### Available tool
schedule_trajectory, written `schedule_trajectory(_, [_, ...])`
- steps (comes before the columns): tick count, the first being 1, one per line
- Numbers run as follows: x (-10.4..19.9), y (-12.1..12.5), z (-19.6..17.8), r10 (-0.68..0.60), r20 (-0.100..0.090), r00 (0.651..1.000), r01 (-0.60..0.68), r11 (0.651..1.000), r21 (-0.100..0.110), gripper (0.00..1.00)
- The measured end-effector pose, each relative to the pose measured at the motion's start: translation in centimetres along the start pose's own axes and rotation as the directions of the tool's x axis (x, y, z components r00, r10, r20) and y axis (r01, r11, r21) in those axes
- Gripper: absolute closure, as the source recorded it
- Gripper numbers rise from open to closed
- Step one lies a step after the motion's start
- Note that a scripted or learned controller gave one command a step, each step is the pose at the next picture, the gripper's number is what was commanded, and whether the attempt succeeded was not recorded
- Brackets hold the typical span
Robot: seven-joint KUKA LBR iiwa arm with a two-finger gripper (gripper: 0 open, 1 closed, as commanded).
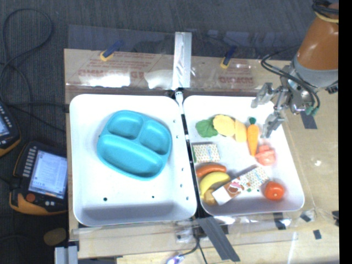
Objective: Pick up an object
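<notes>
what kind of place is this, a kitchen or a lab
Most likely a robotics lab bench: a robot arm reaches over two white bins, one holding toy food like a carrot, and a teach pendant lies alongside.

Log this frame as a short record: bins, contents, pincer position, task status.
left bin: blue plate
right bin: carrot, banana, tomato, green leaf, small boxes
pincer: above the right bin's far right, next to the carrot, nothing seen between its fingers
status: no object lifted yet
</notes>
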State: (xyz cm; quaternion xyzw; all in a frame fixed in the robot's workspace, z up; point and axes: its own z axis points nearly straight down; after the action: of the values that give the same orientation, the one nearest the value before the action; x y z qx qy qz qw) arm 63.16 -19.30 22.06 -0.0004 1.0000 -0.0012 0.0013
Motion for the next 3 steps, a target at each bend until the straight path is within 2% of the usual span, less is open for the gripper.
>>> schedule_trajectory(1, [1.2,-2.9,10.6,0.197,-0.001,0.980,-0.197,0.980,-0.001,0.00])
schedule_trajectory(2, [1.1,-2.9,10.5,0.196,-0.001,0.981,-0.196,0.981,0.000,0.00])
schedule_trajectory(3, [-2.8,-2.7,12.3,0.282,0.001,0.959,-0.282,0.959,-0.001,0.00])
